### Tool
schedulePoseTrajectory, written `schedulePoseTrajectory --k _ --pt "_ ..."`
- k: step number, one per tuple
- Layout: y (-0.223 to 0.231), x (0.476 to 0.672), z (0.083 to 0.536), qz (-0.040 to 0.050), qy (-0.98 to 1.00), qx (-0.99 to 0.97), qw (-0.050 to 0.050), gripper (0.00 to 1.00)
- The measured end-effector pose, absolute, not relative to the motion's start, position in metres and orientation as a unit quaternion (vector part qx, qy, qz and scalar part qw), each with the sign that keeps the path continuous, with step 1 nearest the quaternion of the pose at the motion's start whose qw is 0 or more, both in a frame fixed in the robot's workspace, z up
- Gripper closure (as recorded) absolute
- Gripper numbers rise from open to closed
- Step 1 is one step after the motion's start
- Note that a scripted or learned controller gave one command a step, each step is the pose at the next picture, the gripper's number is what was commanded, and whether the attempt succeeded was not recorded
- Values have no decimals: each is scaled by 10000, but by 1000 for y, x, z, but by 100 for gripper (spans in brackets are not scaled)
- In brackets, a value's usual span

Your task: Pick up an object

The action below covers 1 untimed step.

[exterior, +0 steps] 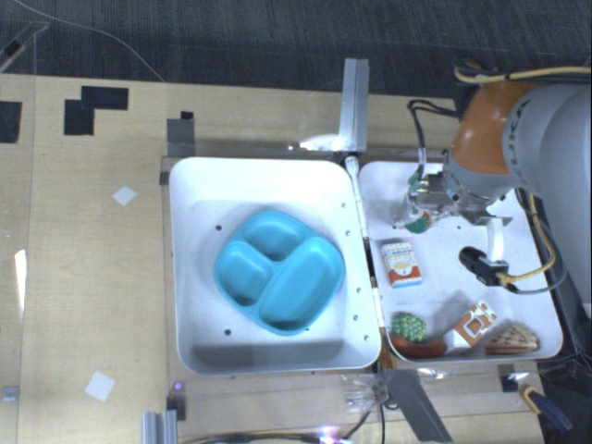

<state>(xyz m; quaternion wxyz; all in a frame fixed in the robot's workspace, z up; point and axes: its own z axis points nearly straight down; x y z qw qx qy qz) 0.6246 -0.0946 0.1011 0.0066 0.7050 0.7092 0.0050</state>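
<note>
The gripper (421,213) hangs low in the right bin (546,289), over a small green thing (419,222); whether it grips it, I cannot tell. Nearby lie a small box (400,263), a broccoli piece (408,326) and a sandwich wedge (511,339). This looks like the grasping step; next comes a straight lift.

You've got two white bins (190,276), one blue divided plate (279,271), five small items in right bin (541,289).
</note>
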Motion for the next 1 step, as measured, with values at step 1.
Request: schedulePoseTrajectory --k 1 --pt "-106 624 177 19 7052 7090 26 100"
